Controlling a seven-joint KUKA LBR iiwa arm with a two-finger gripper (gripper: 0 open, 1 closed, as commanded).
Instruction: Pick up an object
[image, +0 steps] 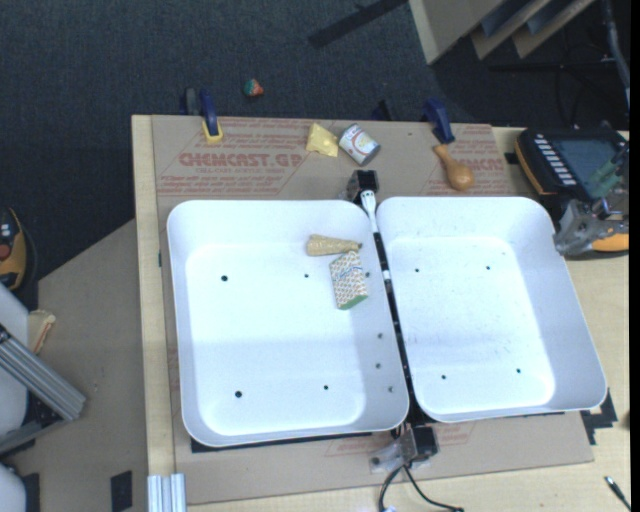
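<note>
In the left bin (200, 330), toward its far right corner, lie two objects. A tan, elongated piece (331, 245) rests crosswise near the back wall. Just in front of it sits a small patterned packet (348, 279) in white and green, tilted slightly, close to the divide between the bins. The right bin (560, 330) stands beside it.
On the board behind the bins lie a yellow wedge (321, 141), a small white can (359, 144) and a wooden-handled item (453, 166). Blue clamps (209, 115) hold the back edge. A black handheld pendant (575, 160) sits at the far right.
</note>
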